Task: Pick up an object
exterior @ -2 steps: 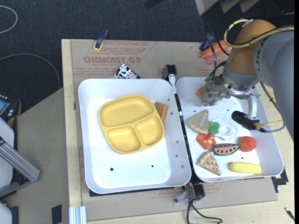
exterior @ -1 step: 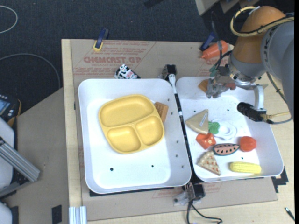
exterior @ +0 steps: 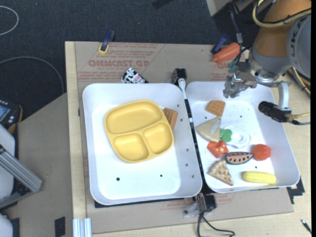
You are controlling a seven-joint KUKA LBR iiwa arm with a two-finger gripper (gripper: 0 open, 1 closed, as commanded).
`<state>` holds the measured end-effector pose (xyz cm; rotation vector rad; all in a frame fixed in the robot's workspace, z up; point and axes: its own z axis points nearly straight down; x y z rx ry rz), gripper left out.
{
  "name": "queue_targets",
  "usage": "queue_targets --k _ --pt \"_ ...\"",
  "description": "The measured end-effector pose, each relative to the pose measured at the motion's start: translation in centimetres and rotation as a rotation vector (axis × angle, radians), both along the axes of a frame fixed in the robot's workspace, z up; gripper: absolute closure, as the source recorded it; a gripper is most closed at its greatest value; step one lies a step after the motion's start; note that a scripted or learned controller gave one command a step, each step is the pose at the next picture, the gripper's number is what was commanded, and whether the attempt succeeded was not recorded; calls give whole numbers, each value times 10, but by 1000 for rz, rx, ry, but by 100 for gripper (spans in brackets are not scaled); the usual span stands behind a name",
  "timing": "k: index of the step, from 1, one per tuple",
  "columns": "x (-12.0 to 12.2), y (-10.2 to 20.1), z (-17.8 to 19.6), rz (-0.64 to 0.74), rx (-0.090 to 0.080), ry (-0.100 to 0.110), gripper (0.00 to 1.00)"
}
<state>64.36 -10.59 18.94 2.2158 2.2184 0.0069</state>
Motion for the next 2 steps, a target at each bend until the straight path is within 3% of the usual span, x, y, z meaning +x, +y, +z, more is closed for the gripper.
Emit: queue_targets --k 1,2 --pt "1 0 39 0 0 0 100" --pt "-3 61 39 5 4 9 100"
